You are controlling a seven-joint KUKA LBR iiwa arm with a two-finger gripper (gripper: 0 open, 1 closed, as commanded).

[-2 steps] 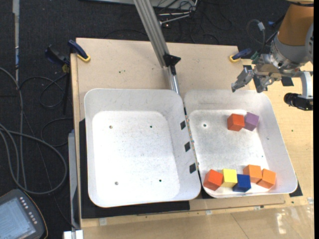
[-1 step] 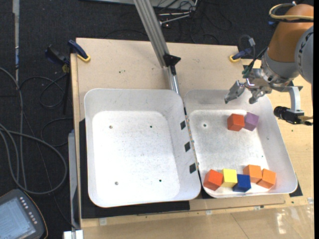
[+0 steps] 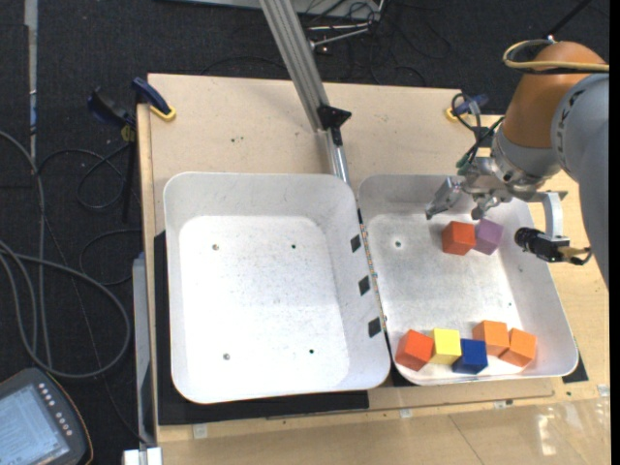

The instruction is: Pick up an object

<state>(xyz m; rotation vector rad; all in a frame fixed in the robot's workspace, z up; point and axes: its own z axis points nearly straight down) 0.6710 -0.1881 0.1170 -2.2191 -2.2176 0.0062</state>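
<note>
In the right bin (image 3: 542, 289), an orange-red block (image 3: 458, 237) and a pale purple block (image 3: 488, 235) sit side by side near the back. My gripper (image 3: 469, 198) hangs just above and behind them, its fingers (image 3: 441, 201) spread apart with nothing between them. Along the bin's front edge lie several more blocks: an orange one (image 3: 416, 348), a yellow one (image 3: 447, 343), a blue one (image 3: 472, 356), and two orange ones (image 3: 494, 335) (image 3: 521, 346).
The left bin (image 3: 194, 289) lies beside the right one, joined at a middle rim with black clips (image 3: 364, 284). A grey metal pole (image 3: 295, 51) slants in from the back. Blue clamps (image 3: 145, 93) sit at the bench's back corners.
</note>
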